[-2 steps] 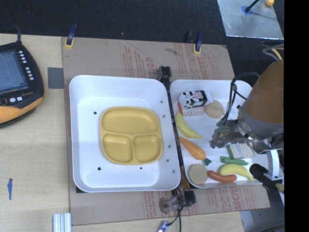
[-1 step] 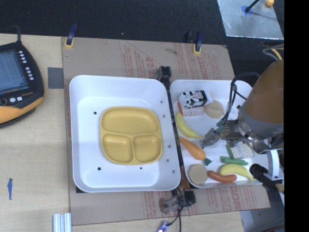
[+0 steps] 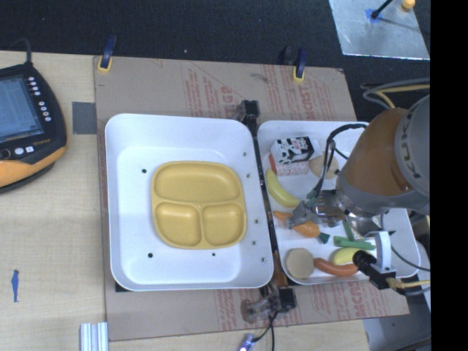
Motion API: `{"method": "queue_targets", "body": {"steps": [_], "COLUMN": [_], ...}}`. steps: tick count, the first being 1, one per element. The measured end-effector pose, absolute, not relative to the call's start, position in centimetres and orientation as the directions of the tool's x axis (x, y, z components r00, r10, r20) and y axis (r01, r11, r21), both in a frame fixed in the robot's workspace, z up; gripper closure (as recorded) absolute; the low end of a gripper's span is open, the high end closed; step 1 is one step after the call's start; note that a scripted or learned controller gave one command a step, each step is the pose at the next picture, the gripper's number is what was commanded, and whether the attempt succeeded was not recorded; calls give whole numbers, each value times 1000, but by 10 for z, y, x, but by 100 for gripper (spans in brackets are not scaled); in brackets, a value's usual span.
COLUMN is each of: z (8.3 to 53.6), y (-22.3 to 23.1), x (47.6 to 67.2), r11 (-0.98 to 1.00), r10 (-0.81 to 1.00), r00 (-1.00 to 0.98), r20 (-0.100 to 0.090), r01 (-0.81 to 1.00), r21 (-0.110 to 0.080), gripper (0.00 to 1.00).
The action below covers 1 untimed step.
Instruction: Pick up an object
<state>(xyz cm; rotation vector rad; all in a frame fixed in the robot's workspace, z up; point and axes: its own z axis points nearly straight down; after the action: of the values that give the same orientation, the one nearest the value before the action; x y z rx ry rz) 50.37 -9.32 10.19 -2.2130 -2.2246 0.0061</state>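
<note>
My gripper (image 3: 301, 215) is low in the right bin (image 3: 287, 132), reaching in from the right under the orange-banded wrist (image 3: 373, 159). Its tip sits just above an orange carrot (image 3: 309, 230) and just below a yellow banana (image 3: 278, 189). I see nothing lifted off the bin floor. A small white carton (image 3: 292, 153) with black patches lies at the bin's far end. Near the front lie a round tan disc (image 3: 298, 262), a red-brown sausage (image 3: 336, 268), a yellow-green piece (image 3: 345, 255) and a green stick (image 3: 354, 242). The arm hides the bin's right half.
The left bin (image 3: 131, 141) holds a yellow three-part plate (image 3: 198, 202). A tablet-like pendant (image 3: 25, 123) lies on the bench at far left. Clamps (image 3: 299, 63) hold the cardboard sheet under both bins. A cable (image 3: 398, 285) runs by the bin's front right corner.
</note>
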Motion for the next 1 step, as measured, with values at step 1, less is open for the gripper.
{"method": "queue_targets", "body": {"steps": [1], "z": [184], "y": [-169], "x": [573], "r11": [0], "r10": [1000], "r00": [0], "r20": [-1], "r01": [1000], "r21": [0], "gripper": [0]}}
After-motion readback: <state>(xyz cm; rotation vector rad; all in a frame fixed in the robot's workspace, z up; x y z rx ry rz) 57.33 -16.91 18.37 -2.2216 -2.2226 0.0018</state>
